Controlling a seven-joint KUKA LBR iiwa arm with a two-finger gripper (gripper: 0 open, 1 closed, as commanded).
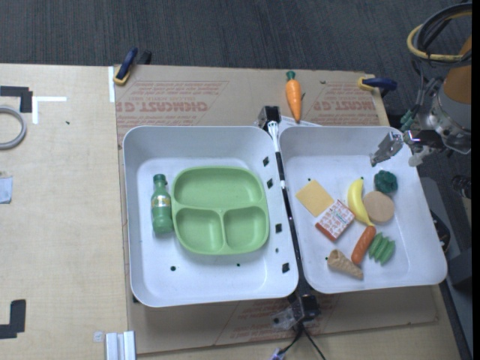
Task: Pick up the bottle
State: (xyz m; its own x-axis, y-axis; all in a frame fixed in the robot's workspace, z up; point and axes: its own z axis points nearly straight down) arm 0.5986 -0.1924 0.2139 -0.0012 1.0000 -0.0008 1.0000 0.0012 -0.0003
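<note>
1. The green bottle (160, 204) lies in the left bin (142, 276), just beside the green divided plate (222, 208).
2. The hand (388, 149) hovers at the right bin's (427, 268) far rim, fingers spread, gripping nothing.

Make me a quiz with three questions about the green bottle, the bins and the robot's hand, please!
1. Where is the bottle?
A. In the left bin, left of the green tray
B. In the right bin, by the banana
C. On the cardboard outside the bins

2. How many compartments does the green tray have?
A. Two
B. Three
C. Five

3. Where is the hand?
A. Touching the bottle
B. Over the green tray
C. At the right bin's upper edge, far from the bottle

Answers:
1. A: the bottle lies beside the tray's left edge in the left bin.
2. B: one wide section above two smaller ones.
3. C: it hangs by the right bin near its far rim, a whole bin away from the bottle.
</note>
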